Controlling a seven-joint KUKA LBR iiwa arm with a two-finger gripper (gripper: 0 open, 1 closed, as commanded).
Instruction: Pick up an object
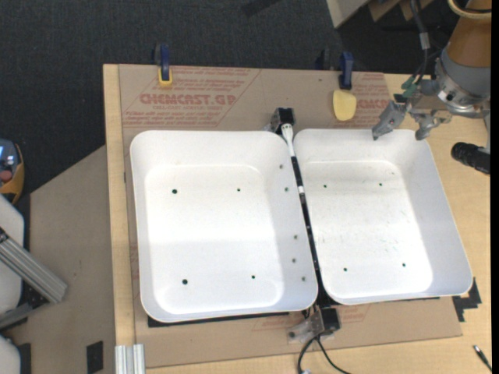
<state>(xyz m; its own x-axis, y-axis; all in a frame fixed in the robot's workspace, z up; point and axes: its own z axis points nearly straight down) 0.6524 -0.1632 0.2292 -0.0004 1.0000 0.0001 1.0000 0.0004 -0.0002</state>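
Tool point(402, 128) spread wide, holding nothing, over the far rim of the right bin point(437, 209). Yellow piece point(344, 104) sits just left of me on the bench point(234, 92). Risk: closing on air, nothing beneath.

A brown board point(234, 92) printed with red lettering forms the bench top, resting on a pale wooden surface point(477, 201). Two shallow white bins lie on it side by side: the right bin point(444, 232) starts just below the gripper point(405, 128), its far rim almost under the spread fingertips; the left bin point(148, 232) sits well off to the gripper's left. A black strip point(300, 201) runs between the bins. A small yellowish object point(344, 104) lies on the board just left of the fingertips, beyond the right bin's rim. Two blue clamps point(163, 61) grip the board's far edge.
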